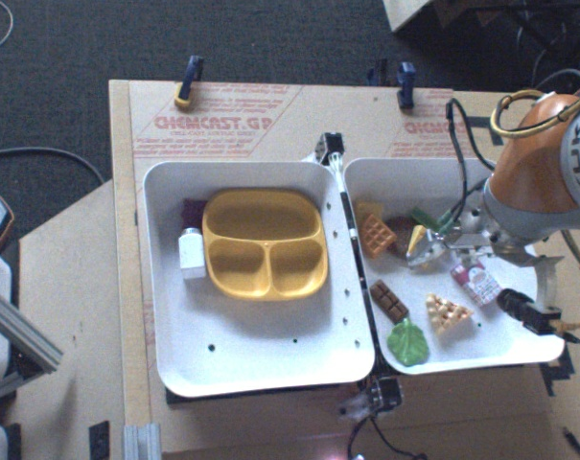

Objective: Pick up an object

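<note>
White right bin (520, 351): end effector (431, 248) down among toy food (422, 241).

tray (264, 244): yellow | bins (170, 286): white | leaf (407, 342): green | waffle (376, 232): orange grid

overhead fixed | slanted down | both bins (160, 286) | arm right

On the worktop (127, 257), two bins are sitting side by side. In the left bin (165, 343), a divided plate (264, 242) is lying with a small bottle (192, 253) touching its left edge. In the right bin (481, 351), a waffle (377, 234), chocolate bar (389, 302), leaf (407, 342) and wedge (447, 311) are lying.
</note>
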`<state>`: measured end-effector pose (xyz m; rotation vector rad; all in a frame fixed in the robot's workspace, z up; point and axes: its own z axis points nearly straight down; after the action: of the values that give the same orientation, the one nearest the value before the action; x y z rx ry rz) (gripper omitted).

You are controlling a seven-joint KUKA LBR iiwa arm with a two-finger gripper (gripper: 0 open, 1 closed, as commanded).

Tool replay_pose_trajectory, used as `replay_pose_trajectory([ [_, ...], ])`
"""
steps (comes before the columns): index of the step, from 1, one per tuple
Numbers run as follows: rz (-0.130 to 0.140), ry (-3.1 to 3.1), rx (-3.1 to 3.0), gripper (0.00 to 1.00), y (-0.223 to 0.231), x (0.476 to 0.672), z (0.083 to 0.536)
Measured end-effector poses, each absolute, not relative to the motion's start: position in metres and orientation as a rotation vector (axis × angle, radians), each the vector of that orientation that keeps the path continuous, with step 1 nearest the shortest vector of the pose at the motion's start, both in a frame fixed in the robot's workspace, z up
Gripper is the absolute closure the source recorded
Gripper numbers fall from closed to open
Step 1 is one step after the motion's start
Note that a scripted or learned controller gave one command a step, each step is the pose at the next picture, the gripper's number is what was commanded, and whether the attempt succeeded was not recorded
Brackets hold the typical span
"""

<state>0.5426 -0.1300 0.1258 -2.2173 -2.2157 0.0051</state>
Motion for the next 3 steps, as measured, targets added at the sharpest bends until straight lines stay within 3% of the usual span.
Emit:
replay_pose_trajectory([
  [1, 0.004, -2.216, -2.218, 0.00, -0.129, 0.542, 0.082],
  [2, -0.001, -2.219, -2.224, 1.00, -0.130, 0.543, 0.095],
  [3, -0.006, -2.228, -2.225, 1.00, -0.129, 0.549, 0.155],
])
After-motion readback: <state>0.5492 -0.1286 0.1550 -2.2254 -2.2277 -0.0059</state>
